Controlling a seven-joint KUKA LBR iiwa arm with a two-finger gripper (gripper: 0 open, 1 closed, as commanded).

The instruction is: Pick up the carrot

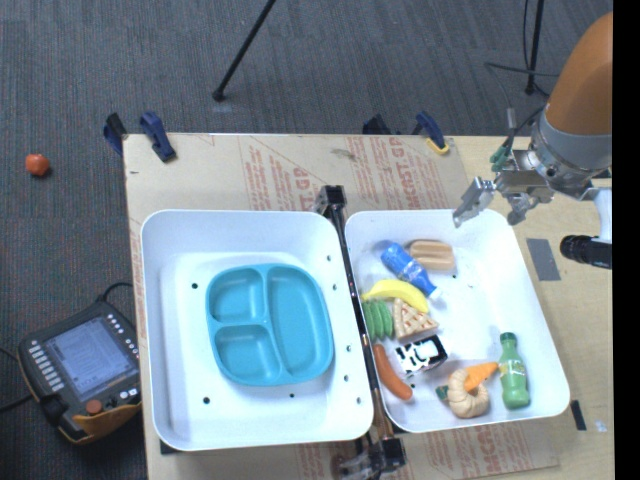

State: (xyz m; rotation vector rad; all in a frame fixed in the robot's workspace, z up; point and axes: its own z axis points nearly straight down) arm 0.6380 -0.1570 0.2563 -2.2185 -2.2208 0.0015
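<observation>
The arm (583, 88) is a thick rounded limb with a broad orange band above a grey wrist ring. Below it sits the hand (497, 196), angular bare grey metal with small brackets.

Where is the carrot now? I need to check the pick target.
The carrot lies in the right bin, near its front right corner, between the croissant and the green bottle.

Dark grey carpet (300, 58) all around the bench. Tripod legs (250, 38) slant across the floor up top. A small orange ball (37, 164) sits far left, a handheld control unit (80, 368) lower left.
</observation>
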